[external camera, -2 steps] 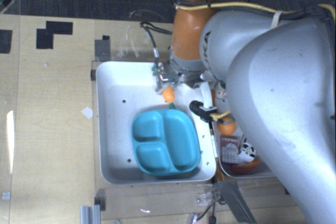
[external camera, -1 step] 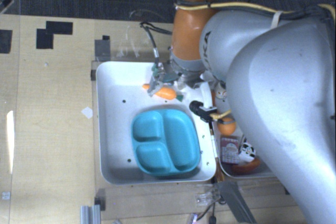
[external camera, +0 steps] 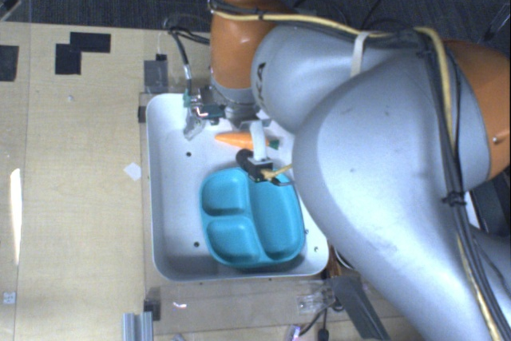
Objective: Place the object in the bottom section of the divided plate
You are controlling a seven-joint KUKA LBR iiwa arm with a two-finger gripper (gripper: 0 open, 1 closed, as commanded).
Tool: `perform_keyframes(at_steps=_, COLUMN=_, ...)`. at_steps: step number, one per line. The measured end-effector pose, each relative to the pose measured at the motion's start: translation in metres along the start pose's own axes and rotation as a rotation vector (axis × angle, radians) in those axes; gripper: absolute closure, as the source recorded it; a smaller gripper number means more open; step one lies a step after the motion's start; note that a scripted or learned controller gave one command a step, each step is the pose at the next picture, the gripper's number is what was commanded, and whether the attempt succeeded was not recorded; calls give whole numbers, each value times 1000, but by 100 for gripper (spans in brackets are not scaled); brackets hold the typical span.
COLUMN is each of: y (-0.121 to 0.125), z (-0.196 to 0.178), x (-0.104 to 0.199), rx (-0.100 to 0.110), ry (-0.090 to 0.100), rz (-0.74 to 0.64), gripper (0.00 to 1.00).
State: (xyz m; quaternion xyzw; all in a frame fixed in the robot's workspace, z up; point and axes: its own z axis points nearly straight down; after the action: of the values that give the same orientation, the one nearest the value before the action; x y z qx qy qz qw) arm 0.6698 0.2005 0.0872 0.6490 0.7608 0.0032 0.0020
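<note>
A blue divided plate (external camera: pixel 239 239) lies in the near half of the white bin (external camera: pixel 172 196). It has two smaller sections on its left and one long section on its right. An orange, carrot-shaped object (external camera: pixel 234 140) lies on the bin floor just beyond the plate's far edge. My gripper (external camera: pixel 194 120) hangs low over the bin's far left corner, just left of the orange object. Nothing shows in its grasp. The wrist and arm hide the bin's right side and part of the plate's right edge.
The big grey arm (external camera: pixel 375 164) covers the right of the view. Left of the bin is a bare tan bench top (external camera: pixel 72 172) with black marks at its far edge. A metal bracket (external camera: pixel 156 74) stands at the bin's far left corner.
</note>
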Motion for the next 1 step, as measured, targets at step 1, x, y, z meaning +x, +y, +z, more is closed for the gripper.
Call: perform_keyframes(at_steps=1, y=-67, z=-3, x=43, rx=-4, ry=3, rz=-378, gripper=0)
